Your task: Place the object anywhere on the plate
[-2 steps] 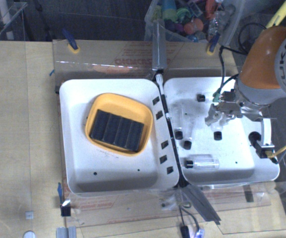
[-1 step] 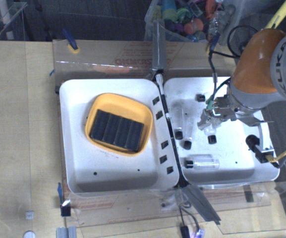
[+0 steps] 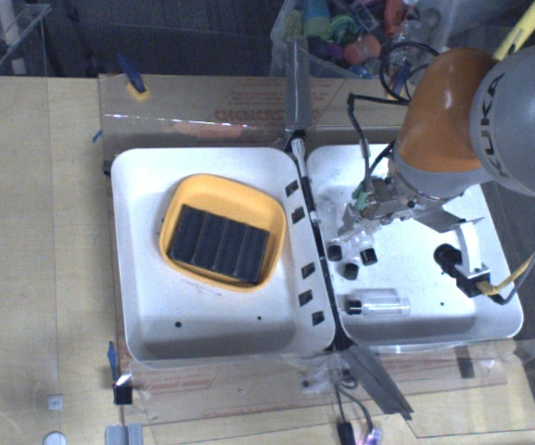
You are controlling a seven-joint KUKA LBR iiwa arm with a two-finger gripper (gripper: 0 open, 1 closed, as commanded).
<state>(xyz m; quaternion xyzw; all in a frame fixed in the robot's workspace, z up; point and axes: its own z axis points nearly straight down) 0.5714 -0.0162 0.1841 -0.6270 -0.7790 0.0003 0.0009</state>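
A yellow square plate (image 3: 176, 213) sits in the left bin (image 3: 137, 323). A black ribbed slab (image 3: 221, 243) lies flat on the plate and covers most of its floor. My gripper (image 3: 352, 248) hangs low over the left part of the right bin (image 3: 499, 318), close to the divider between the bins. It is apart from the plate, to its right. A small clear tube-like object (image 3: 376, 303) lies on the right bin's floor just in front of the gripper. Some small dark pieces show right under the gripper; whether they are loose things or part of it is unclear.
A raised divider (image 3: 306, 248) with black clips runs between the two bins. A clear box of coloured toys (image 3: 355, 17) stands behind the bench. The arm's grey and orange body (image 3: 452, 119) overhangs the back of the right bin.
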